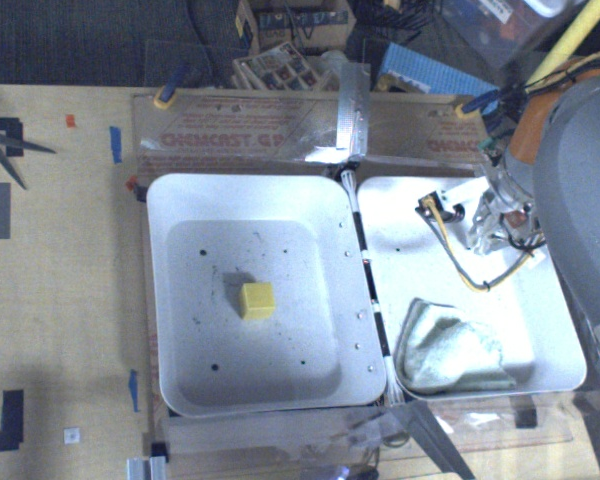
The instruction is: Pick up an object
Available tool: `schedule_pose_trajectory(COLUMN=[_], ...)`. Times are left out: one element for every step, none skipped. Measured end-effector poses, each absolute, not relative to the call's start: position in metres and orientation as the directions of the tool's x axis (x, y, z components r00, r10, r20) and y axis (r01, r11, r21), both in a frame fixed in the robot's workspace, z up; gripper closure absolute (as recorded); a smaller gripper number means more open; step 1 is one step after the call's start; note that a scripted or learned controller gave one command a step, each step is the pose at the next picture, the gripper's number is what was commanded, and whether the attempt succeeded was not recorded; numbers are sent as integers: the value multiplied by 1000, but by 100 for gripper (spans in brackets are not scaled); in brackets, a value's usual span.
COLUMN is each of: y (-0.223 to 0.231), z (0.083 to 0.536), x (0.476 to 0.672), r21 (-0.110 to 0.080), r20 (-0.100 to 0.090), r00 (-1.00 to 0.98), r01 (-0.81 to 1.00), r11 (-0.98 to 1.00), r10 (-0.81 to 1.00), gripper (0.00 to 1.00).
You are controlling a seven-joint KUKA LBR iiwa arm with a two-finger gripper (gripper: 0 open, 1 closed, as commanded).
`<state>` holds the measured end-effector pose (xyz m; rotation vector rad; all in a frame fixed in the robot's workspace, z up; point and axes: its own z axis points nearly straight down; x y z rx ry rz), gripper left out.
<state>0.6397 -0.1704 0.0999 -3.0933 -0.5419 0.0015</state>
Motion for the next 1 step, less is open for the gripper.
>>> schedule_pose_trajectory(y=[-180], z=[87], x=[562], r21=[-1], r20=[2], r00=[980], r01=[200], r11=[-980], r10=[200], gripper=[100])
